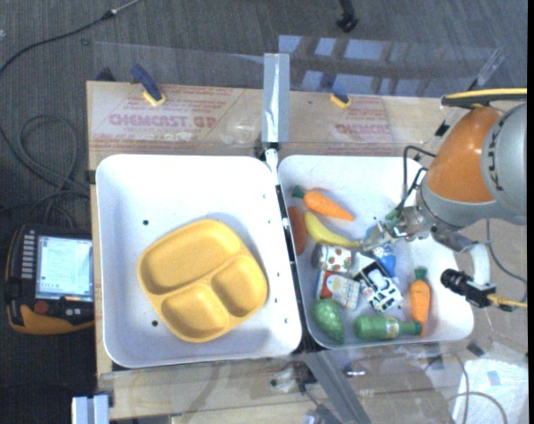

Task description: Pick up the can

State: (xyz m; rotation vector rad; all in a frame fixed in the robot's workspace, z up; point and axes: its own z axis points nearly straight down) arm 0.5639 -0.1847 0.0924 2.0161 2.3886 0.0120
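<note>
We judge the can (337,259) rigid, light, slippery; grip its sides; whether the gripper (379,234) fingers are clenched, we cannot tell

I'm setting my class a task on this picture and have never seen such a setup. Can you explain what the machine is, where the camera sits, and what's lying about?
One camera looks down at a slant on a bench with two white bins. The grey and orange arm reaching in from the right is a robot; its claw hangs over the right bin. That bin holds toy food: two carrots, a banana, a green bottle, small cartons and a can lying beside the claw. The left bin holds a yellow tray. I cannot tell whether the claw holds anything.
</note>
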